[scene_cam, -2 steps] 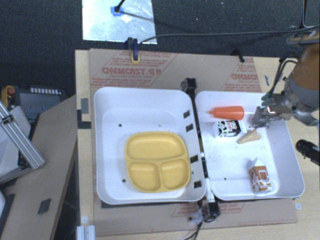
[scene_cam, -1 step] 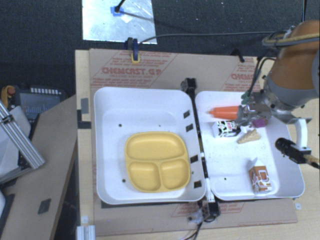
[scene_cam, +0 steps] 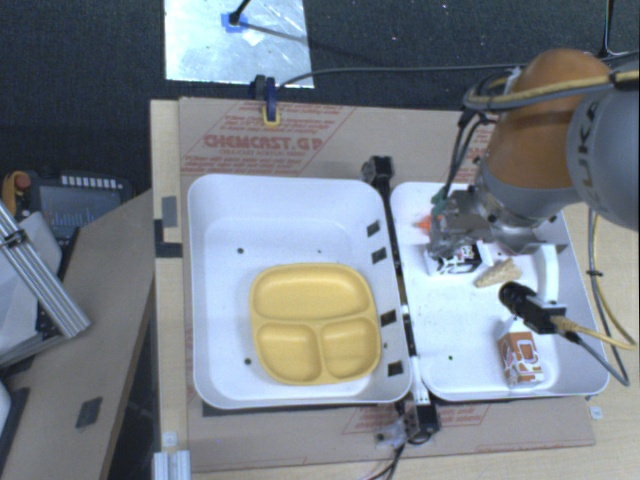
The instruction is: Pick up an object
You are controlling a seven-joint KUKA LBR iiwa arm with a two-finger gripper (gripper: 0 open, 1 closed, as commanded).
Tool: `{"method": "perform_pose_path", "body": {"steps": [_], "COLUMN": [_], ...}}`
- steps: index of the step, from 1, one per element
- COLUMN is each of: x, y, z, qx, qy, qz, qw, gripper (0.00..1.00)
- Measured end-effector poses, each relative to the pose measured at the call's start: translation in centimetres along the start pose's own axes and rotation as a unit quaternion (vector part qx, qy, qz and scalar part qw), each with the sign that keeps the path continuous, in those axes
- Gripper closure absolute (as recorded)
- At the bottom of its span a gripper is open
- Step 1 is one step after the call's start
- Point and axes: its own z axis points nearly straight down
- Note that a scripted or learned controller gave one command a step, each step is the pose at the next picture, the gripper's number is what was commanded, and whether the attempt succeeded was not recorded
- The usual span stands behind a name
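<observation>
The tool [scene_cam: 455, 230] hangs low over the far-left corner of the right bin [scene_cam: 575, 373], above a black-and-white packet [scene_cam: 455, 259] (its likely target); whether it grips, I cannot tell.

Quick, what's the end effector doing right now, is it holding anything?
End effector: down in the right bin over a small black-and-white object; grip state cannot be told, no hold visible.

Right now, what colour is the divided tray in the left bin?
Yellow tray, seen in the camera view.
</observation>
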Motion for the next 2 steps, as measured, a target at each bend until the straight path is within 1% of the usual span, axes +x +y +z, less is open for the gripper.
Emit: {"method": "perform_pose_path", "body": {"steps": [1, 2], "x": [5.2, 10.8], "y": [-0.1, -0.6], "z": [1.6, 1.2], "qx": [0.001, 0.000], "qy": [0.000, 0.000], "qz": [0.000, 0.000], "qw": [1.0000, 1.0000], "gripper": [1.00, 1.00]}}
